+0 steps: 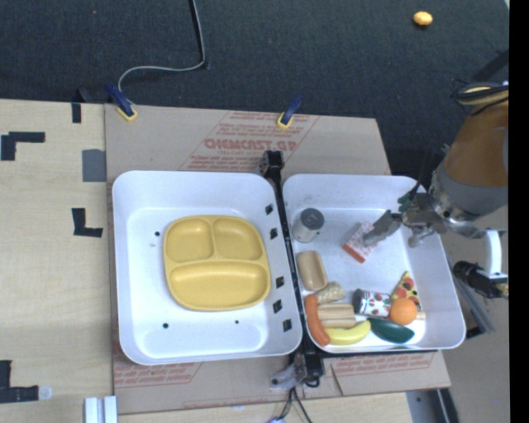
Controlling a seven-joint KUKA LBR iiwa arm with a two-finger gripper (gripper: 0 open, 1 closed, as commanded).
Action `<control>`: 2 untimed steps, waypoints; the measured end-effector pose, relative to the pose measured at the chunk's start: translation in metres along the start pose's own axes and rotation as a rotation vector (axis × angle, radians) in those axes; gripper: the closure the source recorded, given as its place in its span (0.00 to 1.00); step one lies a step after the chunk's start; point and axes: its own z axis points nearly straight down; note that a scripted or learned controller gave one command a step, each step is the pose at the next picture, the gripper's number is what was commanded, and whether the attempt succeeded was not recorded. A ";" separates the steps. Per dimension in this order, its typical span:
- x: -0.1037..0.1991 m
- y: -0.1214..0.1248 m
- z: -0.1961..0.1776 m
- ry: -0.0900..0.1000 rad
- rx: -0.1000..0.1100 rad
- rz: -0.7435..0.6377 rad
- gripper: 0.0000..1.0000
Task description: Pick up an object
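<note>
My gripper (400,232) hangs over the right part of the right bin (430,273), with its two dark fingers spread and nothing between them. The left finger (380,228) points down-left, its tip beside a small red-and-white packet (356,247). Other toys lie in that bin: a grey round can (311,221), a tan bread piece (312,269), a bun (335,314), a banana (349,334), an orange (403,311), a pizza slice (405,287), a green piece (391,332) and a black-and-white can (374,303).
The left bin (136,273) holds a yellow divided plate (217,262). The bins' shared wall (281,248) runs between them. The grey arm (475,169) comes in from the right. A small orange ball (422,18) lies on the dark floor far back.
</note>
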 end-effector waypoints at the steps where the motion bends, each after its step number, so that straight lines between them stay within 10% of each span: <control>1: -0.005 0.013 0.120 -0.002 -0.006 0.000 0.00; 2: 0.018 0.088 0.120 -0.002 -0.008 -0.002 0.00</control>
